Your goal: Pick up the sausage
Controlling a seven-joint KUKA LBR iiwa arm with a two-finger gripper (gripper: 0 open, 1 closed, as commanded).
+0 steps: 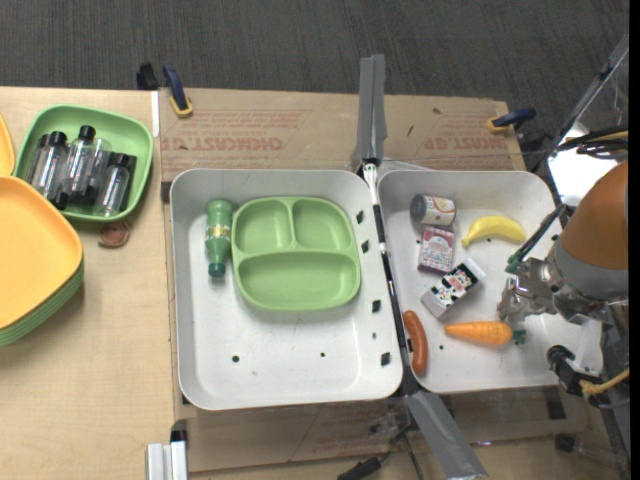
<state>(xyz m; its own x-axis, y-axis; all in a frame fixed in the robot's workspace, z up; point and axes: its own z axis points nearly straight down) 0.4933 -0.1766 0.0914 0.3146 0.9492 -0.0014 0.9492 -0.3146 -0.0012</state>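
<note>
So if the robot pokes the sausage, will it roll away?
Probably not far. The sausage is long and round, so it could roll sideways, but it lies right against the right bin's left wall, which should stop it. Its smooth, shiny skin may be slippery for the pincer. It looks light, probably a toy.

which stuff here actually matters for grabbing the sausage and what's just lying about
For the job:
sausage, at the right bin's left wall
hand, by the carrot's top

Lying about:
carrot
banana
can
green bottle
divided green plate

Dark grey carpet floor behind cardboard-topped bench
</note>
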